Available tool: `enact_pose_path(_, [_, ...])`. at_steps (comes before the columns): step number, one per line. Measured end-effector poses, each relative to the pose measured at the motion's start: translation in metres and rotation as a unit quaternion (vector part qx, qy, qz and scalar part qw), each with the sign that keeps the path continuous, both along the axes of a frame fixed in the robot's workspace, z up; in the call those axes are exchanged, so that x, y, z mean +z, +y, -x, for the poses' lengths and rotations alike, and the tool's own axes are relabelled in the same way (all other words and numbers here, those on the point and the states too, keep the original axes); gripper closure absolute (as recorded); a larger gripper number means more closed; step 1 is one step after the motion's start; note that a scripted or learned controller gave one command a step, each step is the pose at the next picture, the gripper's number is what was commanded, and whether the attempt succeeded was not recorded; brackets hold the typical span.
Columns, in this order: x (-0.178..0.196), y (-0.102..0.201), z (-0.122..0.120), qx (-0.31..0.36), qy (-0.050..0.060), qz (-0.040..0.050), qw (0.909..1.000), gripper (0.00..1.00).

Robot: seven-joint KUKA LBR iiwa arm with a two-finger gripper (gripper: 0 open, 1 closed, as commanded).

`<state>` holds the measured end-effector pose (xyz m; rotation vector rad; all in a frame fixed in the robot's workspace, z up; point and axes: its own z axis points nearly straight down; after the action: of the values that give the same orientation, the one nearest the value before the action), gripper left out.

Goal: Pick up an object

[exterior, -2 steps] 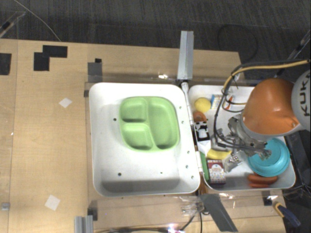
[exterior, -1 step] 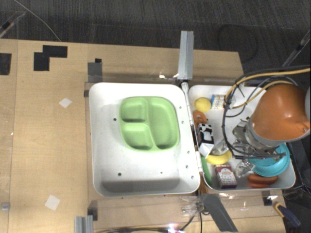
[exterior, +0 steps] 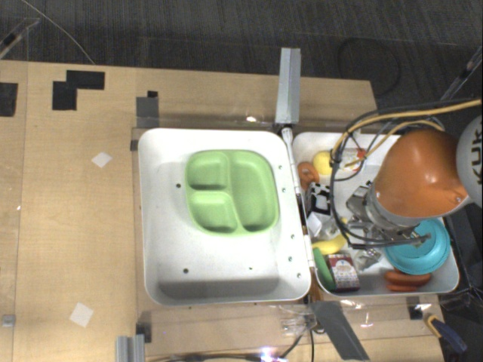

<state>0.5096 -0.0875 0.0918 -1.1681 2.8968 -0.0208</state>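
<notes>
Near edge of the right bin [exterior: 451, 283]: a red sausage-shaped item [exterior: 407, 280], a small printed box [exterior: 344, 271] and a green item [exterior: 323, 266]; above these, a blue bowl [exterior: 423, 251] and a yellow piece [exterior: 329, 244]; the gripper [exterior: 362, 236] sits low among them, jaw state cannot be determined; the left bin [exterior: 162, 277] holds a green divided tray [exterior: 230, 191].

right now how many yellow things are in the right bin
2: a yellow ball by the far left corner, a yellow piece lower down at the arm's left. The arm may hide more.
</notes>
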Motion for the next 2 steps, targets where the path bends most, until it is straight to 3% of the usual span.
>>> enact_pose_path(1, [-0.001, -0.034, 0.003, -0.093, 0.0, -0.0056, 0.9956, 0.0])
enact_pose_path(2, [0.046, -0.107, -0.006, -0.113, 0.004, -0.0026, 0.9936, 0.0])
